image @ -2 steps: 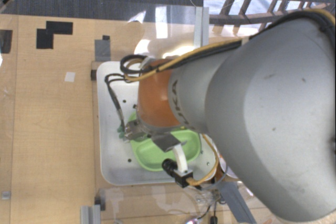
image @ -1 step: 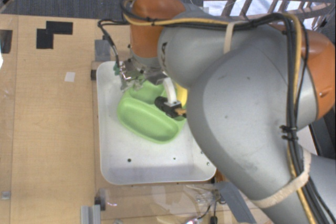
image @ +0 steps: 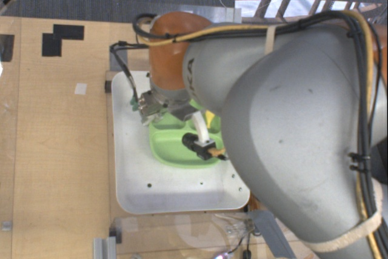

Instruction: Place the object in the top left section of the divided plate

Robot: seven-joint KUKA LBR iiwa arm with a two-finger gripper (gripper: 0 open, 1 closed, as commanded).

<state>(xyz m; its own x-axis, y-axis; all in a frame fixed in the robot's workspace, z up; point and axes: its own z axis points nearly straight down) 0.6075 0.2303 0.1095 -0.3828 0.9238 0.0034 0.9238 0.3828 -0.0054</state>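
The tool [image: 165, 110] hangs over the top-left of the green divided plate [image: 173, 154], its grip state impossible to tell; a yellow thing [image: 210, 120], probably the object, lies toward the plate's right, half under the arm.

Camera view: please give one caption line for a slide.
The gripper hangs over the green divided plate in a white bin.

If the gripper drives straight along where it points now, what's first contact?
Most likely the green divided plate in the white bin: the gripper points down over its upper-left part. Its height above is unclear.
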